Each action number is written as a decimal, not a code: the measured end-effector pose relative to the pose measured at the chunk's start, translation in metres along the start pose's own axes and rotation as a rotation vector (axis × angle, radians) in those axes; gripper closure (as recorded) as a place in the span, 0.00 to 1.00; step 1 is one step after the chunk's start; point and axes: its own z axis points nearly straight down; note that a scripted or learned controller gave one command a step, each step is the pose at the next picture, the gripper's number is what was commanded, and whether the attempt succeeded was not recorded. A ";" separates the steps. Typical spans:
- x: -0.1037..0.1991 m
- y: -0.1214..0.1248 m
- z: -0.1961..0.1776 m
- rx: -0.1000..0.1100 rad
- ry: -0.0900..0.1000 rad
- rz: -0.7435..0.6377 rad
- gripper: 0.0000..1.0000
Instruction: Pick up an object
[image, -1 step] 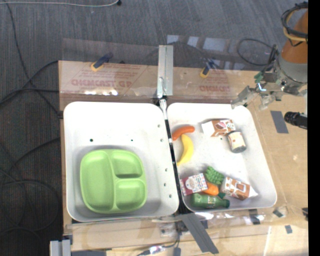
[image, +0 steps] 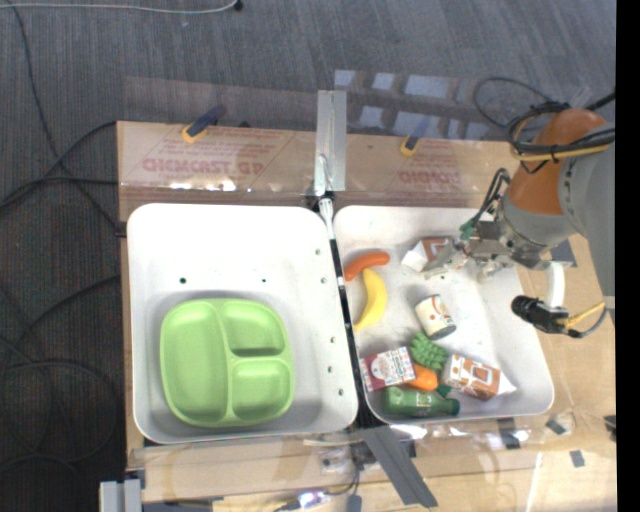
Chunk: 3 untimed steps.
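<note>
- The arm (image: 560, 170), grey with an orange band, reaches in from the right over the far right corner of the right bin (image: 520, 330).
- Its gripper (image: 470, 255) hangs low just above the bin floor; whether it is wide or narrow I cannot tell.
- Just left of the gripper lies a small brown-and-white packet (image: 428, 252), near the far wall.
- A yellow banana (image: 372, 298) lies beside the bin's left wall, with an orange sausage-shaped toy (image: 364, 263) just beyond it.
- A white cup with a dark print (image: 434, 316) lies tilted near the middle.
- Along the near wall sit a red-and-white carton (image: 388, 368), a green bottle (image: 418, 403), a carrot (image: 424, 379), a green bumpy toy (image: 430, 351) and an orange carton (image: 472, 376), packed close.
- The left bin (image: 230, 225) holds a green divided tray (image: 228, 360) with 3 compartments.
</note>
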 end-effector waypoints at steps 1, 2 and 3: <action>0.029 -0.100 0.016 -0.010 -0.004 0.191 0.00; -0.008 -0.112 -0.020 0.003 -0.001 -0.011 0.00; 0.024 -0.061 -0.041 0.003 0.000 0.113 0.00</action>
